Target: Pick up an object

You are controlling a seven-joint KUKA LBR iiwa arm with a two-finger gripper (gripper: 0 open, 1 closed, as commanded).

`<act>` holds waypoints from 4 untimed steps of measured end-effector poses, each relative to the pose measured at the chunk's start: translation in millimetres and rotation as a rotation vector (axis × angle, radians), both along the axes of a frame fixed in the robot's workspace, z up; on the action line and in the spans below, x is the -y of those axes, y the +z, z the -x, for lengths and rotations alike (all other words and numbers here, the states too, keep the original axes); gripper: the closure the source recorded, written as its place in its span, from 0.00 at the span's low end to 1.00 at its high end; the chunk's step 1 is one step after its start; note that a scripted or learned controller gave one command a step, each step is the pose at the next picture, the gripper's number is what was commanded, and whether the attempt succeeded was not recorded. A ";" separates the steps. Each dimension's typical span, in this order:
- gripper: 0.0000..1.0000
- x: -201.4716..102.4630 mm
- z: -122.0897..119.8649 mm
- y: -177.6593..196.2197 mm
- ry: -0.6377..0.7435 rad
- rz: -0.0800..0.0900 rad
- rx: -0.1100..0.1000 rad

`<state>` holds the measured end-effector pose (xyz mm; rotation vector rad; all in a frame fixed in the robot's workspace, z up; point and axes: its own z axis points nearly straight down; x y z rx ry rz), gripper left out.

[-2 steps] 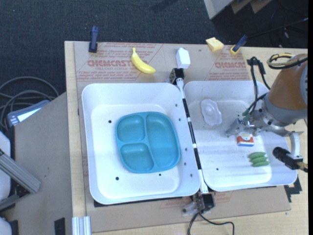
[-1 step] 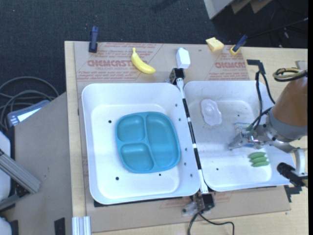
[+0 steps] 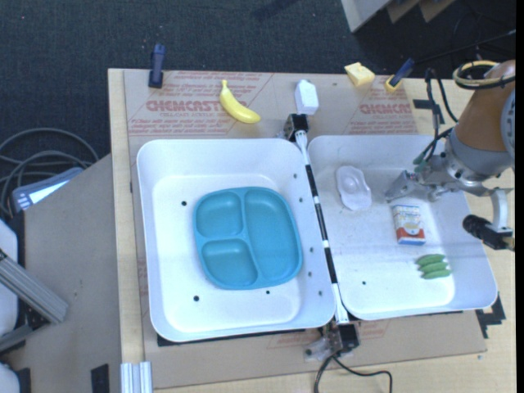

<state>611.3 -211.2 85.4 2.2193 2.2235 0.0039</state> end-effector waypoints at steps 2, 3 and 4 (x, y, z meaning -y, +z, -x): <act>0.00 6.5 -46.0 0.1 0.003 -0.010 -0.004; 0.00 -60.5 9.8 -0.9 0.000 0.001 -0.002; 0.00 -38.6 51.8 -0.9 -0.003 0.001 -0.003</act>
